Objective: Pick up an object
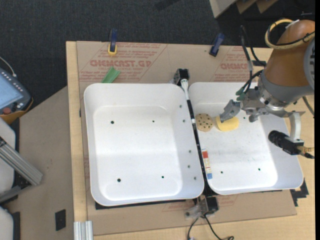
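You are at the approach step, not the lift yet. The gripper [231, 115] hangs low over the right bin [250, 181], its tip at the upper left edge of the yellow object [228, 125]. One grey finger is visible, slanting down toward that piece; whether the jaws are open or closed I cannot tell, and nothing shows between them, so count no grasp for now.

The targets: the yellow object lies in the upper left part of the right bin, and the cookie [203, 122] lies just beside it on the left, close to the bin wall. The two look nearly touching.

Materials, as I judge them: the yellow piece is smooth, rounded, flat-ish, prob. soft plastic or foam, so it may slide on the slick white bin floor. The cookie is a tan round disc w/ dark dots, a rougher surface.

Next move needs the jaws to straddle the yellow piece, then a straight descent w/o pushing it into the cookie. The left bin [100, 154] is not involved.
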`<state>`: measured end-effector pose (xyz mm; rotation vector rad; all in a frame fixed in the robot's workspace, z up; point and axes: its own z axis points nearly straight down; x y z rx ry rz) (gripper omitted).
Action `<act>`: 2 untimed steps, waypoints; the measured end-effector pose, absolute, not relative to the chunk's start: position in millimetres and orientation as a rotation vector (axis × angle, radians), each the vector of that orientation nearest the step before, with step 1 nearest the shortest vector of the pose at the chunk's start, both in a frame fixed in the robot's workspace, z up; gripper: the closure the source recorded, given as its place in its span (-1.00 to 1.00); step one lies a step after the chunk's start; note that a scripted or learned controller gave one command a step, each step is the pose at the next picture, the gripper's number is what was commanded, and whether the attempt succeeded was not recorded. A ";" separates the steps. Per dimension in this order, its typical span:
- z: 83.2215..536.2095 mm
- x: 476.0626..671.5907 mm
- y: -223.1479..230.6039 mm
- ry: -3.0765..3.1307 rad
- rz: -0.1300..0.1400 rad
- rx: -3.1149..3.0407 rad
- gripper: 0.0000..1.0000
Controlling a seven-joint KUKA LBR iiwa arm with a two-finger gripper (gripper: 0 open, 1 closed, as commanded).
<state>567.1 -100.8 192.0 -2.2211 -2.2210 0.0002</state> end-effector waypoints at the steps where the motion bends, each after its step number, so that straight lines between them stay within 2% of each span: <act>1: 329.7 604.5 -132.1 -2.234 -0.014 -2.233 -1.00; 2: 436.0 558.2 -106.6 -2.233 -0.014 -2.226 -1.00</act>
